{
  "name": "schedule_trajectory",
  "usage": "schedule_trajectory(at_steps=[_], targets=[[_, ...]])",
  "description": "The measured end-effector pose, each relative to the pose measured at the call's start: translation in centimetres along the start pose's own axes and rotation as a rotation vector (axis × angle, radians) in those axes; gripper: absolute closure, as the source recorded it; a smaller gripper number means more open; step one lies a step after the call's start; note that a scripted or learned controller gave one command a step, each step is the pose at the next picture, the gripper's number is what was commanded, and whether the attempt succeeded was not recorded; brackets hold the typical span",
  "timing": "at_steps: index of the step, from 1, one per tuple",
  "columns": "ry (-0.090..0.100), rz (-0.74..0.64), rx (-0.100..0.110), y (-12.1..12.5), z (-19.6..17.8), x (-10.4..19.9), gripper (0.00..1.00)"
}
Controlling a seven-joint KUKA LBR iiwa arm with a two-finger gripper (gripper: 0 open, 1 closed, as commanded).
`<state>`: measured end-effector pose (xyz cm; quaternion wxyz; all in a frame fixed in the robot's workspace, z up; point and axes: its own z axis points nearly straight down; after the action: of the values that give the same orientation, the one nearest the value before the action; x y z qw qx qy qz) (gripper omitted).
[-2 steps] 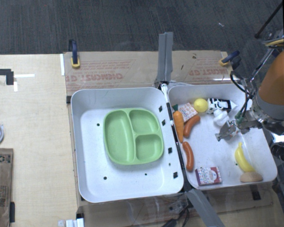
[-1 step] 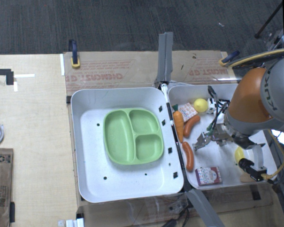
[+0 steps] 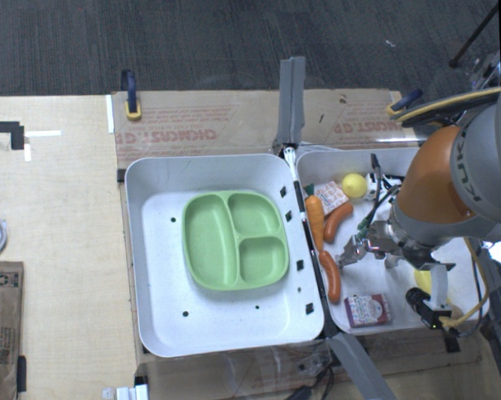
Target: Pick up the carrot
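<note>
Look at the right bin (image 3: 355, 323), a shallow white tray with rounded corners and a smooth matte floor. Your gripper (image 3: 351, 255) sits low inside it, a thin metallic grey piece reaching out from the arm's bulky wrist, with the glossy orange band (image 3: 428, 183) swelling above it. I cannot tell from this slanted view whether the gripper is released or clenched, and nothing visibly sits in it.

The carrot (image 3: 316, 219) lies just beyond the gripper toward the dividing wall between the bins: a smooth, tapering orange stick, lengthwise along that wall and close against it. It rests on the bin floor, apart from the gripper.

Beside the carrot, on the gripper's side, a short sausage-shaped piece (image 3: 338, 220) in darker orange-red curves slightly, near the gripper tip. A second sausage shape (image 3: 329, 276) lies below the gripper, along the same wall. A small round yellow lemon (image 3: 354, 185) sits above the gripper at the bin's far end, next to a flat red-and-white packet (image 3: 329, 196). A boxy pink-and-white carton (image 3: 367, 310) lies flat near the bin's front edge, below the gripper.

Across the wall, well away from the gripper, the left bin (image 3: 154, 265) holds a pale green plastic plate (image 3: 235, 239) with three rounded compartments and a soft sheen. The bench (image 3: 53, 245) around both bins is light wood-coloured board, with brown cardboard (image 3: 206, 126) behind the bins.
</note>
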<state>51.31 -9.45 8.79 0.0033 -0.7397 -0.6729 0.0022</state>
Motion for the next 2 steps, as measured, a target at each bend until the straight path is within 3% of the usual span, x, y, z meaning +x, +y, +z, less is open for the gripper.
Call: schedule_trajectory(at_steps=[1, 2], targets=[[-0.002, 0.233, -0.001, 7.6, -0.1, 0.6, 0.0], [-0.003, 0.169, 0.041, 13.9, -0.1, -3.6, 0.0]])
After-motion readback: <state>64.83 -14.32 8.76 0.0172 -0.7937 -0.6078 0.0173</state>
